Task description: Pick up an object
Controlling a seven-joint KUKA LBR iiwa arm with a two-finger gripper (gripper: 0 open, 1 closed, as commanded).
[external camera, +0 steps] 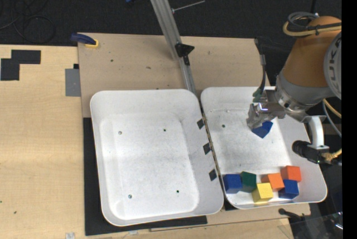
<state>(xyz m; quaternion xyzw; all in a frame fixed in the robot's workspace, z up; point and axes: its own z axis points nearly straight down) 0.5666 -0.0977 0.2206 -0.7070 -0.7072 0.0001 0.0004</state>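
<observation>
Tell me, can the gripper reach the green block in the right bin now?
Probably not yet: the gripper seems occupied by a blue block, and the green block is wedged among other blocks.

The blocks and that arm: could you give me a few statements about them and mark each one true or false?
1. A blue block sits right under the gripper. True.
2. The other blocks lie in the left bin. False: they lie in the right bin, along its near edge.
3. One block in the group is yellow. True.
4. The arm hangs over the left bin. False: it is over the right bin.
</observation>
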